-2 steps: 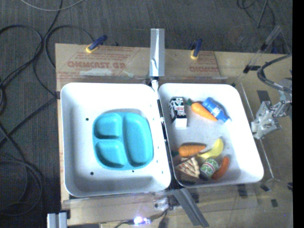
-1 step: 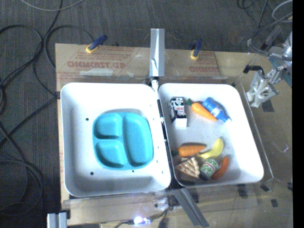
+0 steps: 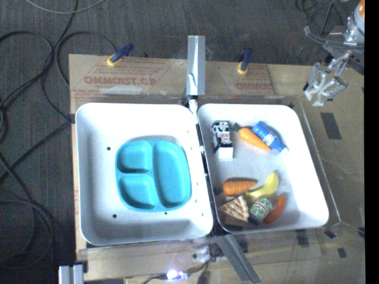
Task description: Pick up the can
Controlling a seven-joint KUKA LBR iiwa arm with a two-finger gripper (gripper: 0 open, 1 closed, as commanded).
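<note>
- Left bin (image 3: 89, 158): holds a blue divided tray (image 3: 154, 173), nothing task-related.
- Right bin (image 3: 308, 158): cluttered. Milk carton (image 3: 222, 138) and a carrot (image 3: 253, 139) beside a blue packet (image 3: 269, 135) up top; second carrot (image 3: 238, 187), banana (image 3: 267, 185), sandwich wedge (image 3: 235, 208) and sausage (image 3: 276, 209) along the near side.
- Arm comes in at top right; gripper (image 3: 323, 87) sits outside the right bin, past its far right corner, well apart from every item. Fingers look spread apart, nothing between them.
- Can (image 3: 261, 209): small, green label, near edge of the right bin, wedged between the sandwich wedge and the sausage, banana tip just above it. Looks tilted or lying down, hard to tell.
- Risk: neighbours touch the can on both sides, so the fingers may have no gap to drop into; likely to land on the sausage or sandwich, or grab one instead.
- Risk: round can could roll or squirt out of a pinch if it is lying down.
- Risk: close to the bin's near wall, a finger could clip it.
</note>
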